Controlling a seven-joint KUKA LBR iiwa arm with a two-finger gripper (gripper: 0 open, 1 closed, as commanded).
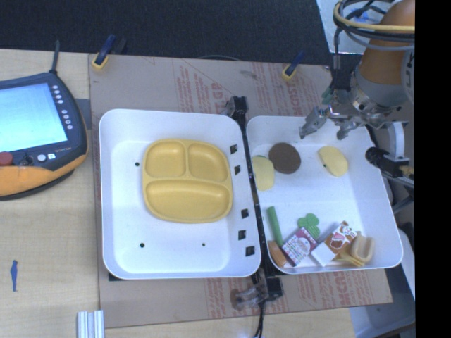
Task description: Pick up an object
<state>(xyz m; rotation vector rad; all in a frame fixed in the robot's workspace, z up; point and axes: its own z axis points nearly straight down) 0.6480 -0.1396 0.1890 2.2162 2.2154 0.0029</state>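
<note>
My gripper [328, 129] hangs over the far edge of the right bin [380, 210], fingers spread open with nothing between them. Just below it lie a pale yellow lemon-shaped piece [333, 160] and a brown round cookie [285, 158]. A pale yellow slice [262, 172] rests against the bin's left wall. Along the near side sit a green stick [273, 224], a green broccoli-like piece [308, 224], a small red-and-white carton [299, 246], another small packet [340, 236], an orange piece [277, 253] and a tan pastry [360, 250].
The left bin [120, 210] holds a yellow divided plate [187, 180]. A teach pendant [39, 136] lies on the bench at far left. Black clamps [242, 111] join the bins at the middle. Clips [103, 53] pin the cardboard underlay.
</note>
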